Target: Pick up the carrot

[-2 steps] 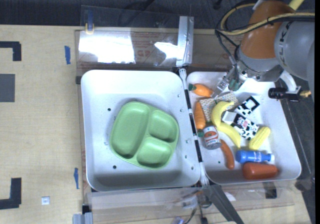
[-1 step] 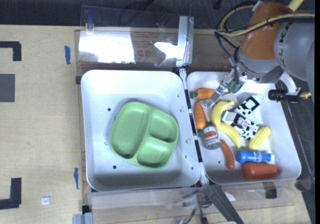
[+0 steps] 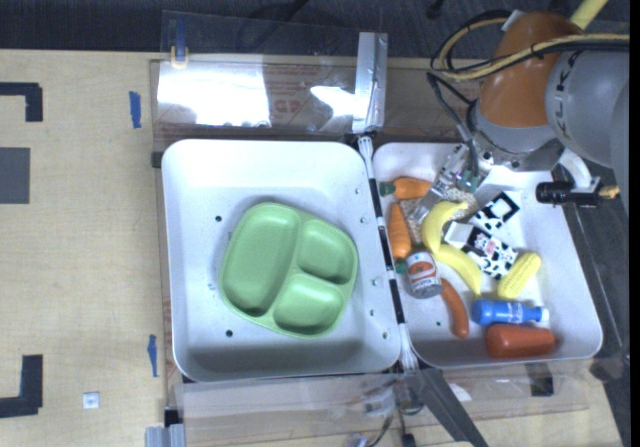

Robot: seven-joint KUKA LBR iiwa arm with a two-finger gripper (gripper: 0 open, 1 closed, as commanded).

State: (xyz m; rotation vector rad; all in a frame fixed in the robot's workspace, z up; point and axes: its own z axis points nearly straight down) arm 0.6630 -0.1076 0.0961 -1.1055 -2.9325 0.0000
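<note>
The carrot is a long orange piece lying along the left wall of the right bin, pointing front to back. A shorter orange piece lies just behind it. My gripper hangs low over the back of the right bin, right of that orange piece and above the banana's far end. It sits about a hand's width to the right of and behind the carrot, apart from it. The grey arm with its orange band reaches in from the upper right.
Around the banana the right bin holds a small can, a brown sausage, a blue bottle, a red sausage, a yellow corn cob and a black-and-white toy. A green divided plate lies in the left bin.
</note>
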